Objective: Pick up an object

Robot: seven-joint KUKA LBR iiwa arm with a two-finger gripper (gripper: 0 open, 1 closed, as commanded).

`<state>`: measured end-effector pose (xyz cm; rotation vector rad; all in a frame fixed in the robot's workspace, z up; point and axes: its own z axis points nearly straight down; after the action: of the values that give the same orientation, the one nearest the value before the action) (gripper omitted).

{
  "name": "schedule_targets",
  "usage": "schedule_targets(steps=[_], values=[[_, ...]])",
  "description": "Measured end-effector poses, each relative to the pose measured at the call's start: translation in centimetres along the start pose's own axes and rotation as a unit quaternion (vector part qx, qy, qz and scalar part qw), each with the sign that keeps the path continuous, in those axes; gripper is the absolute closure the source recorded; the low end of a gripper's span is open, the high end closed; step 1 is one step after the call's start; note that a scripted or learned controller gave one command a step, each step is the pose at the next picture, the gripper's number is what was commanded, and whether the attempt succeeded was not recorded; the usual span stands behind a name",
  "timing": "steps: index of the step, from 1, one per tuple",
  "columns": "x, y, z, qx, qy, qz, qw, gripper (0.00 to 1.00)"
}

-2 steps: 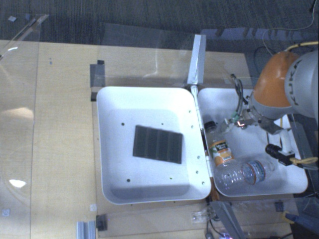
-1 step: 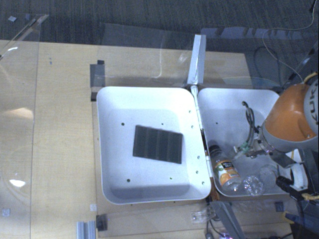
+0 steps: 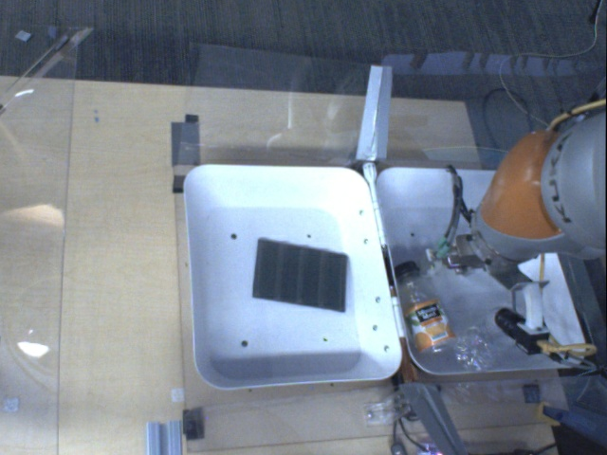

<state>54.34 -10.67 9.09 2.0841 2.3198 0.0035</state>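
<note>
Here, your arm [image 3: 555, 183] reaches in from the right edge of the frame and bends down over the right bin [image 3: 417, 192]. Its grey body and orange band cover much of that bin's upper right part. The gripper [image 3: 458, 254] hangs over the middle of the right bin as a cluster of small metal parts facing left. From this angle you cannot tell how far open it is, or whether it has hold of anything.

Below and to the left of the gripper, apart from it, a small packet [image 3: 429, 322] with an orange label lies on the bin floor near the lower left corner. Just to its right sits a crinkled scrap of clear plastic [image 3: 469, 351]. A small dark piece [image 3: 406, 269] rests close to the bin's left wall, above the packet.

The left bin [image 3: 204, 254] is smooth white with rounded corners. A flat, dark, ribbed rectangular pad [image 3: 301, 275] lies at its middle, turned slightly askew. Both bins sit on a pale wooden bench [image 3: 95, 254].
</note>
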Motion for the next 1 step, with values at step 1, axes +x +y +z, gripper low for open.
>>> schedule_targets(steps=[1], values=[[-0.17,5.67,0.24,0.002,0.001,0.063,0.998,0.0]])
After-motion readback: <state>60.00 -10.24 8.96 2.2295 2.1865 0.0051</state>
